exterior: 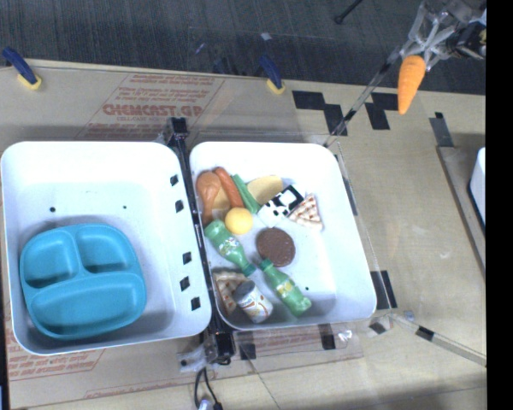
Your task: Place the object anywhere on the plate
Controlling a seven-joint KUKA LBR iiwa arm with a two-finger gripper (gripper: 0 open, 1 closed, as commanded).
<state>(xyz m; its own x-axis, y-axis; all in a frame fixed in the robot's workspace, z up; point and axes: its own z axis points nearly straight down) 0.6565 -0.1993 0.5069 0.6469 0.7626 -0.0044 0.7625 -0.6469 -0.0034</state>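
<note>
Plain tan bench (427, 254) with two white bins side by side, dark floor behind it. Nearest the camera, the left bin (34, 165) has the blue divided plate (81, 278) sitting in its front half, nothing on it yet. The right bin (346, 229) is the messy one: at the front a small can (252, 301) and a green bottle (287, 289), then a brown round disc (275, 246), another green bottle (227, 246), a yellow ball (238, 221), a pizza slice (308, 213), a black and white thing (282, 200) I can't identify, and a bread roll (209, 191) at the back.

Farthest off, up in the top right corner and well outside both bins, my gripper (421, 51) is pinching the top of an orange carrot (409, 81), which hangs straight down from my fingers, point downward, high over the bench and a long way from the plate.
</note>
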